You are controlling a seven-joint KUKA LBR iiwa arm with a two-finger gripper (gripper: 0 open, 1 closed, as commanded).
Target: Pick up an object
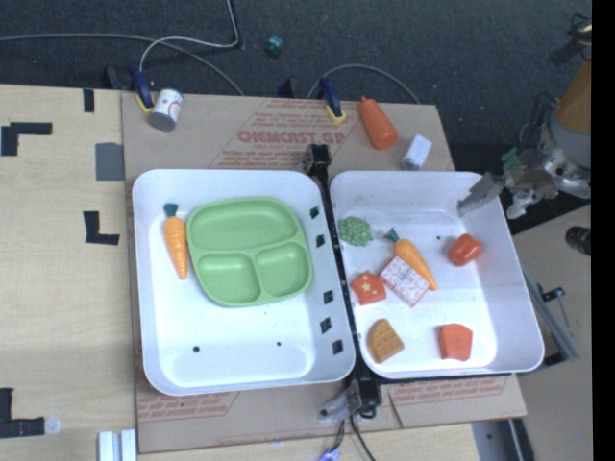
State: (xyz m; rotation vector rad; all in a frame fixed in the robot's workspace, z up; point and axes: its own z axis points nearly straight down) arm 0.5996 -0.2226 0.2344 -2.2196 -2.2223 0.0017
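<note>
**Gripper at the right bin's far corner**

I see the gripper (480, 196) hanging over the right bin's (519, 353) upper right rim, with nothing between its fingers; how wide they stand I cannot tell. Just below it lies a red tomato (465, 249). A carrot (414, 261), a pink block (405, 280) and a cracker (385, 340) lie farther in.

Green divided plate (252, 251); white bins (154, 257); orange carrot (176, 243); pink checked block (405, 280).
</note>
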